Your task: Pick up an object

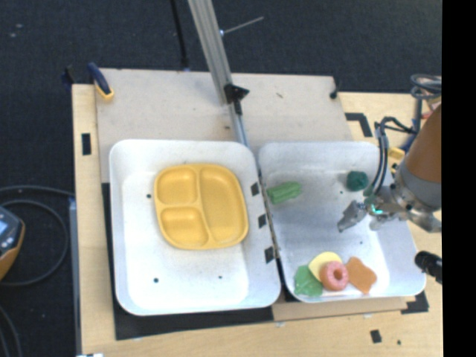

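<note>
Two-finger gripper [362, 217] hangs over the right white bin [312, 158], fingers spread, nothing btwn them. Closest pick: small dark-green round toy [357, 179], just up-frame of it. Green cylinder-ish piece [283, 193] lies further left, long axis approx left-right. Wrist cut off at right; fingertips blurry.

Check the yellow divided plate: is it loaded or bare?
Bare. The yellow divided plate lies in the left bin, compartments showing only yellow.
</note>
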Controlling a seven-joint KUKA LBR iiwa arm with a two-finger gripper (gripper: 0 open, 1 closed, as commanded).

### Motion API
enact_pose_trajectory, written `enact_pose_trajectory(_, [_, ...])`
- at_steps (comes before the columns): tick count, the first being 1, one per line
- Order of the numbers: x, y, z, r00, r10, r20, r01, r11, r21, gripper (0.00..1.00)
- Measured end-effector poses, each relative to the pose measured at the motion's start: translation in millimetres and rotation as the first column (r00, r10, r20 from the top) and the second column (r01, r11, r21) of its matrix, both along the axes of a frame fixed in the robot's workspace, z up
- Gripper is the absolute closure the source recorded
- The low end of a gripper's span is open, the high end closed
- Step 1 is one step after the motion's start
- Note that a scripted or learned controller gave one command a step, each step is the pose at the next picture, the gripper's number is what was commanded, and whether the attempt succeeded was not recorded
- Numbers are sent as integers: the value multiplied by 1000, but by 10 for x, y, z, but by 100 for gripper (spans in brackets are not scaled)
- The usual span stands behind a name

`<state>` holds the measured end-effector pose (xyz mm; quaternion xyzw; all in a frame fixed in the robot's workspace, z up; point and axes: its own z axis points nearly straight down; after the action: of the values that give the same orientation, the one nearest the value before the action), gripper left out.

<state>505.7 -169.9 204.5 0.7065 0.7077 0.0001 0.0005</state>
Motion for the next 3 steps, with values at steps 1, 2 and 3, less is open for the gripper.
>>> enact_pose_trajectory(1, [0,0,0,1000,0,0,0,1000,0,0])
enact_pose_trajectory(2, [-1,31,-627,1000,-1,-4,1,1000,1,0])
enact_pose_trajectory(3, [6,19,-1047,1000,-3,1,3,1000,-1,0])
